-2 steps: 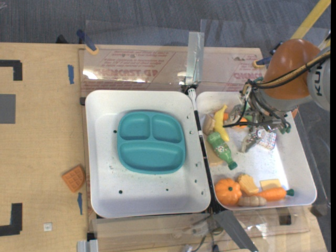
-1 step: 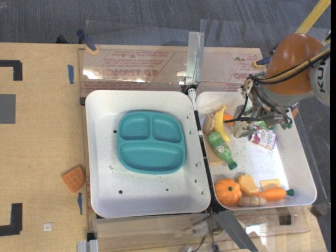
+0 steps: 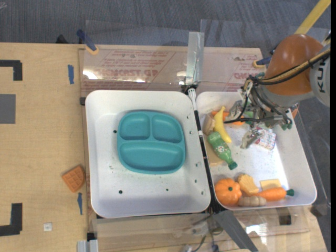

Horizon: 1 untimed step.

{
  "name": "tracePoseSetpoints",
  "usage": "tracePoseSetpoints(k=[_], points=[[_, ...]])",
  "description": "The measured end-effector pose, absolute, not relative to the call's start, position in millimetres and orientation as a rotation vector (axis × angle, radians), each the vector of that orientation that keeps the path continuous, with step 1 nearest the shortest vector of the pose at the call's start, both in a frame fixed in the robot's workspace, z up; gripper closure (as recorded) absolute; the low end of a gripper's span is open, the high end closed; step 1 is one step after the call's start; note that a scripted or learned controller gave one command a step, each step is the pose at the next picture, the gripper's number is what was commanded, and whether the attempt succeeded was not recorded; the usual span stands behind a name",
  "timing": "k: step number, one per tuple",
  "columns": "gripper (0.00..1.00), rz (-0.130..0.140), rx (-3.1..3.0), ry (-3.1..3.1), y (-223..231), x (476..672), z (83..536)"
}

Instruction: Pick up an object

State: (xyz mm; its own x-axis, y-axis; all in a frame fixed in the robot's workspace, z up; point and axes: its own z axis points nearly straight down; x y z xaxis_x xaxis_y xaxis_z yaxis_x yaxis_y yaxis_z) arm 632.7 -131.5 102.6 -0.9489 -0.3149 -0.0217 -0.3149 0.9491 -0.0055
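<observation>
My gripper hangs low over the upper middle of the right bin, under the orange wrist band. Right beside it on the bin floor lies a white packet with red print; I cannot tell whether they touch. Left of the gripper lie a yellow banana and a green bottle. Along the bin's near wall sit an orange pumpkin, a carrot, a yellow cheese block and a tan biscuit.
The left bin holds a teal divided plate. A waffle piece lies on the wooden bench left of the bins. A clear upright divider stands behind the bins. Cables hang around the wrist.
</observation>
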Motion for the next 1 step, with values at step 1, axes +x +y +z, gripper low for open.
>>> tracePoseSetpoints(k=[1], points=[[0.0, -0.007, -0.509, 3.09, -103.5, 630.4, 89.2]])
